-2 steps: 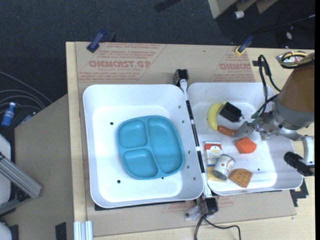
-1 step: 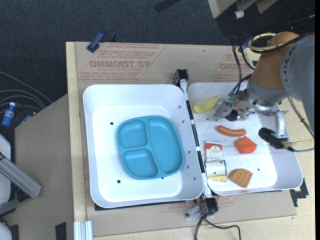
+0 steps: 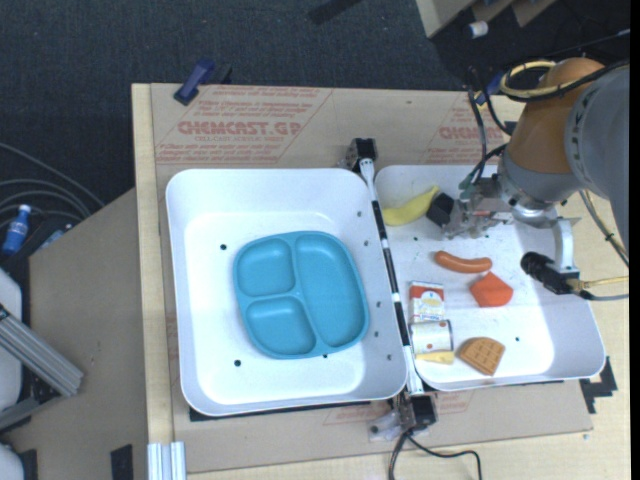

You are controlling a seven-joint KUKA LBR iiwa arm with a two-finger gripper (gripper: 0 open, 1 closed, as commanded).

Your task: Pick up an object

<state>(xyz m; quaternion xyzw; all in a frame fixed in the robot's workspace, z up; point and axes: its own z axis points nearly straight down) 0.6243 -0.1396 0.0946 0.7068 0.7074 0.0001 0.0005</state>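
From above the bench, the grey arm with its orange band (image 3: 548, 118) reaches in from the right and bends down over the far end of the right-hand shallow white bin (image 3: 570, 343). Its two-finger gripper (image 3: 468, 218) sits low inside that bin, near the far wall. Whether the fingers are open or closed I cannot tell; they blur into the dark metal around them, and nothing is visibly caught between them.

Just to the gripper's left lies a yellow banana-shaped toy (image 3: 410, 209), with a small black block (image 3: 439, 209) touching its right end, between banana and gripper. Nearer the camera, an orange-red sausage (image 3: 463, 262) lies crosswise just below the gripper. Beside it to the right rests a red-orange chunky piece (image 3: 492, 291). Along the bin's left wall stands a small white and red carton (image 3: 427, 302), then a second small white packet (image 3: 433, 339) with yellow at its edge, and a tan waffle-patterned wedge (image 3: 481, 354) close to it.

The left-hand white bin (image 3: 200, 208) holds a blue three-compartment plastic plate (image 3: 298, 293), lying flat in the middle.
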